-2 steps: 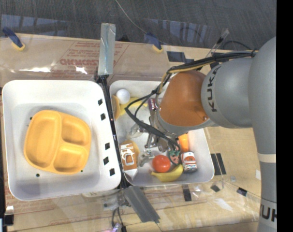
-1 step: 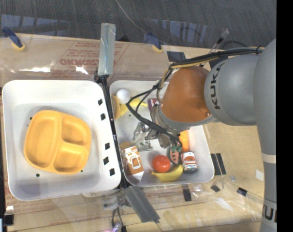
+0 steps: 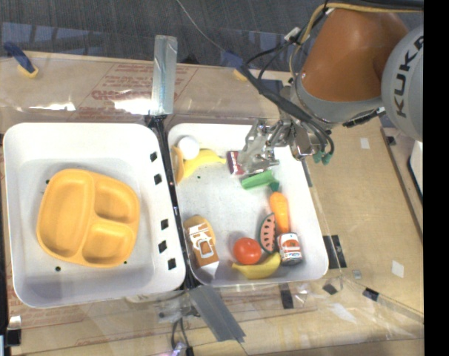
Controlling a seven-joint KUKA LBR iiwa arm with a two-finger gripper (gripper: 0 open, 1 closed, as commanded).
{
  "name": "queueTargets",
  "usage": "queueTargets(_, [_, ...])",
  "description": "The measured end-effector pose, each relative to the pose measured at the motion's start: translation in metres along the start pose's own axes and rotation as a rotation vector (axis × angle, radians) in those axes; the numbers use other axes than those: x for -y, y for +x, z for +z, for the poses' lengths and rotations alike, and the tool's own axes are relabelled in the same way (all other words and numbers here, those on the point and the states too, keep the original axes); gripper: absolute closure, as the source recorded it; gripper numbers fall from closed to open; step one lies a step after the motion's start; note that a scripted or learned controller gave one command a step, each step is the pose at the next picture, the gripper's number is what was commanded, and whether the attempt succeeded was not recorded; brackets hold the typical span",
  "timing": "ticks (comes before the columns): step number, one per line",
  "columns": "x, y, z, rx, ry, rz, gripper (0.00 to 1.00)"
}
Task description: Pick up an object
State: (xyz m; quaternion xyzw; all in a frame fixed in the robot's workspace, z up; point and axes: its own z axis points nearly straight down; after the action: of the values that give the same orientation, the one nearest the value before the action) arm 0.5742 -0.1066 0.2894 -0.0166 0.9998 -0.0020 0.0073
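On the left of the worktop (image 3: pixel 358 199), the left bin (image 3: pixel 17 199) carries a yellow divided tray (image 3: pixel 87 217) lying flat toward the bin's nine o'clock side; it plays no part so far.

The right bin (image 3: pixel 210 199) holds everything else. At its eleven o'clock corner sit a white ball (image 3: pixel 189 149) and a yellow banana (image 3: pixel 197 162) touching it. Along the six o'clock wall, from seven toward five o'clock, lie a small brown carton (image 3: pixel 201 242), a red tomato (image 3: pixel 247 250), a second banana (image 3: pixel 258 267), a watermelon slice (image 3: pixel 267 233) and a little can with a red label (image 3: pixel 290 248). An orange carrot (image 3: pixel 279 211) lies near three o'clock, its long axis running close to twelve-to-six, the darker end toward twelve.

The hand (image 3: pixel 258 154) is down at the bin's one o'clock area, over a red-and-white object (image 3: pixel 237 165), with a green piece (image 3: pixel 258 179) just below it, long axis tilted from about eight to two o'clock. I cannot tell whether the hand is released or clenched, nor whether either item sits between its tips; the metal parts blur together there.

As a judgement, the task is at the reaching or closing stage: the hand is at the objects, but nothing looks lifted clear of the bin floor. A secure grasp and the lift are left to do.
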Motion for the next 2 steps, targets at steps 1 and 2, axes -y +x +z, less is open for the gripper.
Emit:
queueTargets(1, [0.085, -0.014, -0.029, -0.009, -0.002, -0.289, 1.00])
queueTargets(2, [0.104, -0.069, 0.009, -0.010, -0.007, -0.593, 1.00])
